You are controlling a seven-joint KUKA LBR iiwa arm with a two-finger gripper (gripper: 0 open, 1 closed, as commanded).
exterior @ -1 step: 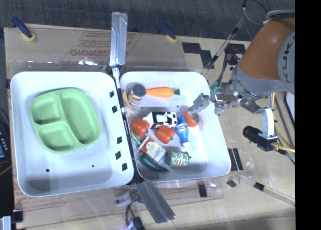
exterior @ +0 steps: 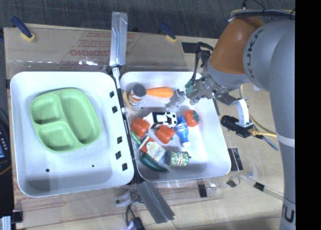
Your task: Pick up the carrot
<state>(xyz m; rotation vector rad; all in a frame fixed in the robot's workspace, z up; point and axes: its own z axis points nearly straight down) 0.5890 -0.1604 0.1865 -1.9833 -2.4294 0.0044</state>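
The grey arm (exterior: 266, 58) with its orange band is seen reaching in from the right over the right bin (exterior: 213, 161), while the left bin (exterior: 25, 174) is occupied by a green divided plate (exterior: 64, 118). The carrot (exterior: 159, 93) is laid near the far wall of the right bin, its long axis running left to right, one end beside a small can (exterior: 135, 93) and the other just beside the gripper (exterior: 181, 98), whose fingers cannot be told as spread or closed
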